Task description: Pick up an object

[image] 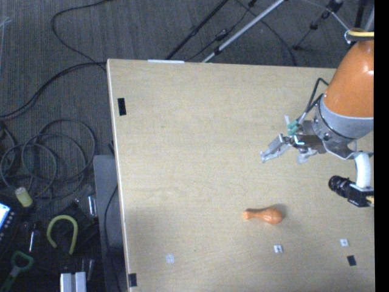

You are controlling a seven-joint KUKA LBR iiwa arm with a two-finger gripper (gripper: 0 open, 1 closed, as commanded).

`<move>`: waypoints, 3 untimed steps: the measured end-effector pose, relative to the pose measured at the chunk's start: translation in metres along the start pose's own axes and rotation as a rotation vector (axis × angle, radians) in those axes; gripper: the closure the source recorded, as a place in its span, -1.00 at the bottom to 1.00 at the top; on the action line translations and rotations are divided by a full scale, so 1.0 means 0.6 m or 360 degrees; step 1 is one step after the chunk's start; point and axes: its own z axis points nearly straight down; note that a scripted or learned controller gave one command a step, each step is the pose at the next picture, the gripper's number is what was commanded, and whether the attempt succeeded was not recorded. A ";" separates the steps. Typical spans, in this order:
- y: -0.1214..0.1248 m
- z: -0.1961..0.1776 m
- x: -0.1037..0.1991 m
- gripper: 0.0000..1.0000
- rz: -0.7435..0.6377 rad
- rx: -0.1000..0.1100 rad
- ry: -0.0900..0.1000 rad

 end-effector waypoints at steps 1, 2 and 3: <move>0.062 0.025 -0.052 -1.00 -0.0075 -0.0001 -0.0002; 0.185 0.176 -0.159 -1.00 -0.0263 -0.0001 -0.0004; 0.260 0.304 -0.143 -1.00 -0.0382 -0.0002 -0.0005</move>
